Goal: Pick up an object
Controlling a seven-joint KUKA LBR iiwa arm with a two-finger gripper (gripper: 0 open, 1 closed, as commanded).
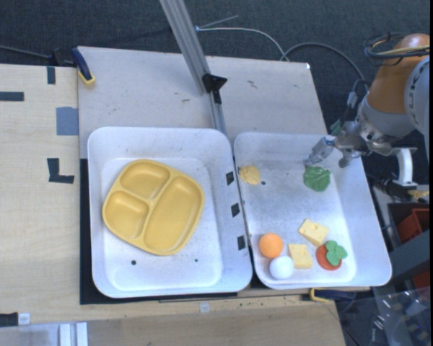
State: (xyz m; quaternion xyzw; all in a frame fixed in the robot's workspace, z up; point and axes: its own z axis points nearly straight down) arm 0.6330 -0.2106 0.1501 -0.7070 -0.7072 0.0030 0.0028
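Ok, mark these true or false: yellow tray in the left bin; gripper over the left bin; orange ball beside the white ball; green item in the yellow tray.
The yellow divided tray lies in the left bin: true.
The gripper is over the left bin: false, it is over the right bin, just above the green item.
The orange ball is beside the white ball: true.
The green item lies in the yellow tray: false, it lies in the right bin.

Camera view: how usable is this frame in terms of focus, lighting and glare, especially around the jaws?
Camera view: lighting is even and soft, with faint shadows under the yellow tray; no strong glare on the right bin; the whole frame is slightly soft and grainy; the gripper above the green object is small and blurred, so the state of the jaws is unreadable.
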